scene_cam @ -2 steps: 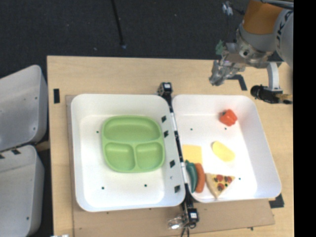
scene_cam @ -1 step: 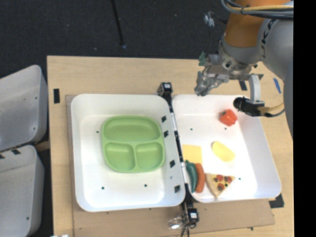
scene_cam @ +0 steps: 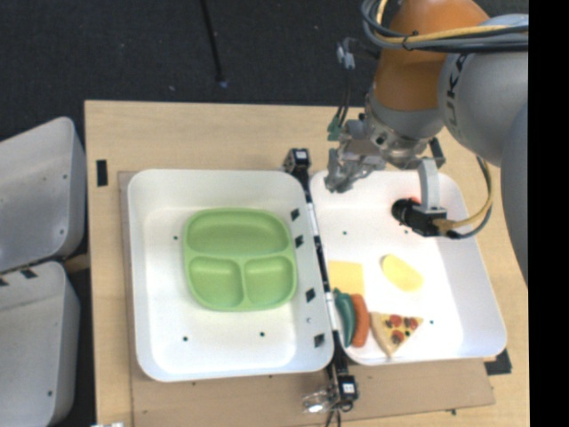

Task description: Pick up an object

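My gripper (scene_cam: pixel 340 178) hangs over the far left part of the right bin (scene_cam: pixel 462 238), above bare white floor, with nothing seen between its fingers. Nearer the front of that bin lie a yellow cheese square (scene_cam: pixel 346 278), a yellow oval chip (scene_cam: pixel 402 272), a pizza slice (scene_cam: pixel 395 329), an orange-red carrot (scene_cam: pixel 358 318) and a small green piece (scene_cam: pixel 342 310) beside the carrot. All of them sit well in front of the gripper.
The left bin (scene_cam: pixel 151 238) holds a green divided plate (scene_cam: pixel 239 258). A ridge with black clips (scene_cam: pixel 313 238) separates the two bins. The arm's grey body and orange band (scene_cam: pixel 427 34) loom over the right bin's back right.
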{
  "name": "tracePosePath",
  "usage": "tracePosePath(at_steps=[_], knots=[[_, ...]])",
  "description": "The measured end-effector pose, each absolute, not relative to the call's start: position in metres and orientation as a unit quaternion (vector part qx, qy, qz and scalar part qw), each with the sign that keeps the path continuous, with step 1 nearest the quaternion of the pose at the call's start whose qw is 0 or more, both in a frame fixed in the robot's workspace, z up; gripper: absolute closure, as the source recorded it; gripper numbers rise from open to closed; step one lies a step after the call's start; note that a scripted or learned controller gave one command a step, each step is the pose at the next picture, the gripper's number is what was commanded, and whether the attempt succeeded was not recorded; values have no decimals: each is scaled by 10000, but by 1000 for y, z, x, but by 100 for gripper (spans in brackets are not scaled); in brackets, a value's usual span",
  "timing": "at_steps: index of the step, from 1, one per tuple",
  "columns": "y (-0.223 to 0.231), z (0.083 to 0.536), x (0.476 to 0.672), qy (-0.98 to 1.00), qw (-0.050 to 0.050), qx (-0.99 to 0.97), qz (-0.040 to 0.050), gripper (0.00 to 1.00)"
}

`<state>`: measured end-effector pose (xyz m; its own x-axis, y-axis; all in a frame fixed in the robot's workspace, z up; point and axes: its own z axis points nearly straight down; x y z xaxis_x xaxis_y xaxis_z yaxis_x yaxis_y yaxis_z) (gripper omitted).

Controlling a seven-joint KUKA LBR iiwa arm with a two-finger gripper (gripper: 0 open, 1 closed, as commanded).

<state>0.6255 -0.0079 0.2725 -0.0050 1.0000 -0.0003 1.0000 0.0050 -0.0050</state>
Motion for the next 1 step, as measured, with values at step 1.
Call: tracePosePath(at_steps=[1], knots=[[34,251,594,-7087,19,-7055,26,100]])
